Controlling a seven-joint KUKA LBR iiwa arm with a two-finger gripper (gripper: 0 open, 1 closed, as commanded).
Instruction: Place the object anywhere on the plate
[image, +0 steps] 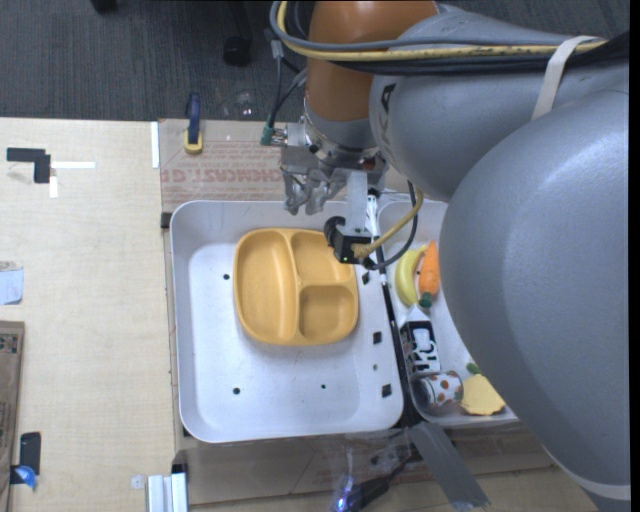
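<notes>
A yellow plate (295, 287) with three compartments lies in the left white bin (215, 390), toward its far side. My gripper (305, 198) hangs over the far rim of that bin, just beyond the plate's far edge. Nothing lies on the plate. In the right bin (452, 412), mostly covered by the arm, I see a banana (406, 277) beside an orange carrot (430, 268), a black and white object (422, 348), a small patterned cup (441, 389) and a yellow piece (482, 397).
The large grey arm (540, 250) covers most of the right bin. A cardboard sheet (235, 170) lies behind the left bin, with a blue and yellow clamp (192, 130) on it. A pale bench top (80, 300) stretches to the left.
</notes>
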